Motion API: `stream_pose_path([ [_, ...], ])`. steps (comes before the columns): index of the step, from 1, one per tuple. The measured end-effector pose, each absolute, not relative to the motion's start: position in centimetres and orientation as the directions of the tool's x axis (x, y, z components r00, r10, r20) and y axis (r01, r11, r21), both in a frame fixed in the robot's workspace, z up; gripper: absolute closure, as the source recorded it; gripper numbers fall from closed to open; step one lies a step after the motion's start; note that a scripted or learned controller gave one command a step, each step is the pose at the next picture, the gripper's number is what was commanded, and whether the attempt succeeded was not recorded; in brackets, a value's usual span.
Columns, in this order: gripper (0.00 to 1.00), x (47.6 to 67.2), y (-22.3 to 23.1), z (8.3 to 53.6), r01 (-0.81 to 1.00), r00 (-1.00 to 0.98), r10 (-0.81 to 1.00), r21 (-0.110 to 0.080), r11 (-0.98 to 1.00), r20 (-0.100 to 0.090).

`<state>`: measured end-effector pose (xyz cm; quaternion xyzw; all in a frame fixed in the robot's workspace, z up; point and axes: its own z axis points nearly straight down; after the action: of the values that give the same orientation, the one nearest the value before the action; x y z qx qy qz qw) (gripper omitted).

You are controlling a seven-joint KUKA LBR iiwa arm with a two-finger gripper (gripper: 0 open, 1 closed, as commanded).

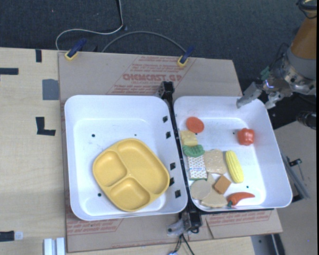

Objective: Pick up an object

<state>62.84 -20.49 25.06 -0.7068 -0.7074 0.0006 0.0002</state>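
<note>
White plastic makes up both bins: the left bin [77,142] holds a yellow tray [130,173] with three compartments, lying at a slant toward its front, and the right bin [274,158] holds a scatter of toy food. In that right bin a tomato [195,124] sits near the back left, a red pepper [245,136] near the back right, and a corn cob [234,166] lies lengthwise right of the middle. Left of the corn a cluster runs down the bin's left side: a pale yellow piece [189,137], a green leafy piece [193,150], a checked cracker [196,167], a tan slice [215,161], an orange-brown cube [222,184] and a chili [240,197] at the front. The hand [255,93] hangs over the back right corner of the right bin, above the rim, well apart from the food; whether its fingers are apart or together cannot be told. The bins rest on brown cardboard [149,76] on the wooden surface [21,158].
</note>
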Motion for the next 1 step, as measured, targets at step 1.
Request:
stream_pose_path([
  [1,0.00,56.64,-20.44,17.59,1.000,0.002,1.000,-0.012,-0.002,0.003],
])
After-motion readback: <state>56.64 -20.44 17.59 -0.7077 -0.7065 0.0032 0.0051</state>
